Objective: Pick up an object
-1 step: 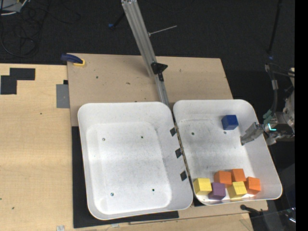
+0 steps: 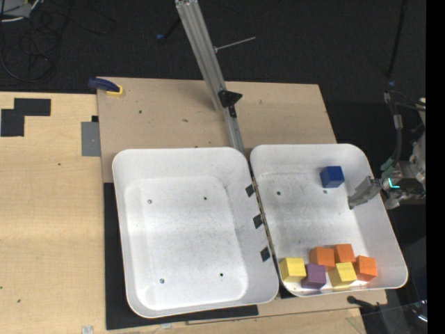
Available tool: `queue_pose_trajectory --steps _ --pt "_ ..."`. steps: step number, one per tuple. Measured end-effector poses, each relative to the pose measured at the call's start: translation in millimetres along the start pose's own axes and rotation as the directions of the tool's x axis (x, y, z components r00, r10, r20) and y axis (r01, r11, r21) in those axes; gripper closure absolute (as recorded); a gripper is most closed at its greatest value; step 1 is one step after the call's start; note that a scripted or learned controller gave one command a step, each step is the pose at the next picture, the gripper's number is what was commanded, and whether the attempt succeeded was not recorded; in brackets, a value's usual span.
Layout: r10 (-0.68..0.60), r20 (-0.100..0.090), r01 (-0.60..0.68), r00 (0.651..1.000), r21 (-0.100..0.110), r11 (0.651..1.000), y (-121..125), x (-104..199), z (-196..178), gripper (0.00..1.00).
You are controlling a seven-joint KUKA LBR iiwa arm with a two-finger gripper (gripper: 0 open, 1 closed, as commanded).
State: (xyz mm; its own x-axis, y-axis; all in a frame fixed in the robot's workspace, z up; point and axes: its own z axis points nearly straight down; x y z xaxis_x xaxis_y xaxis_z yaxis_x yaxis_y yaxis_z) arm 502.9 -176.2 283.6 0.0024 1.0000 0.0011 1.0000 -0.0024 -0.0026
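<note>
At the right bin's (image 2: 361,218) right rim the pincer (image 2: 363,192), its grip state indeterminable here, sits clear of the blue cube (image 2: 332,177) upper-centre and the clustered cubes (image 2: 328,264) along the lower edge, awaiting target selection.

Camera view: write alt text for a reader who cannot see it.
The gripper hangs at the right bin's right edge, near a lone blue cube. Orange, yellow and purple blocks cluster in that bin's near corner; the left bin sits alongside.
</note>
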Motion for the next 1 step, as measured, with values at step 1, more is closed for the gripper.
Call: queue_pose_trajectory --steps 1 --pt "-0.003 -0.002 0.003 1.0 0.005 1.0 -4.9 9.9 56.0 0.0"
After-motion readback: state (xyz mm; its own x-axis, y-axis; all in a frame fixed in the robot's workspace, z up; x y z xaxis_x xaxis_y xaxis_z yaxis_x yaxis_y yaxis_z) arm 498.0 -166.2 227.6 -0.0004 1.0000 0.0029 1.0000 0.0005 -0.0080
